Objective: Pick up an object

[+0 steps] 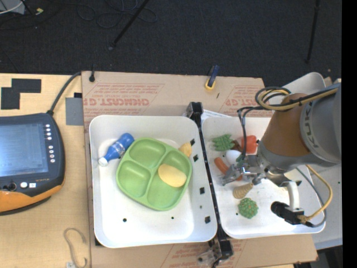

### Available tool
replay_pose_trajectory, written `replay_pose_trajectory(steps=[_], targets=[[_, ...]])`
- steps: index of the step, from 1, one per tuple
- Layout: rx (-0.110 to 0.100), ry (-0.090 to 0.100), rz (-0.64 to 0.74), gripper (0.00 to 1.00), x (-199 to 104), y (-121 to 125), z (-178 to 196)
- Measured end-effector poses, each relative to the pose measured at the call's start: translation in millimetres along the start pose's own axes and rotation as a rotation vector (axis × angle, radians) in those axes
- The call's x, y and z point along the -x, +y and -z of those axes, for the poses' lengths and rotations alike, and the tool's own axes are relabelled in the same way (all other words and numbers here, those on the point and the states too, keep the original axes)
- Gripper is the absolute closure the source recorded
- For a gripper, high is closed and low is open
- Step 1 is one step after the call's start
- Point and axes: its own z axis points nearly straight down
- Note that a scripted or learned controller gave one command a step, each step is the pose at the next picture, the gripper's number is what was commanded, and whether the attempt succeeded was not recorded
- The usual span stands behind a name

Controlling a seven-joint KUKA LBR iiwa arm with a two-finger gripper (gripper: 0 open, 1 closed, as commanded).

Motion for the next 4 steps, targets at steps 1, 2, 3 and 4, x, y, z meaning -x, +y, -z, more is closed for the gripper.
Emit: replay_pose_trajectory(steps=[1, 2, 3, 4], targets=[[0.002, 0.000, -0.009, 1.00, 2.6, 0.3, 13.2], [0.009, -0.002, -0.009, 1.00, 6.0, -2.0, 55.4], [0.011, -0.002, -0.001, 1.00, 8.6, 0.6, 97.9], [0.011, -0.003, -0.001, 1.00, 9.6, 0.9, 139.0]])
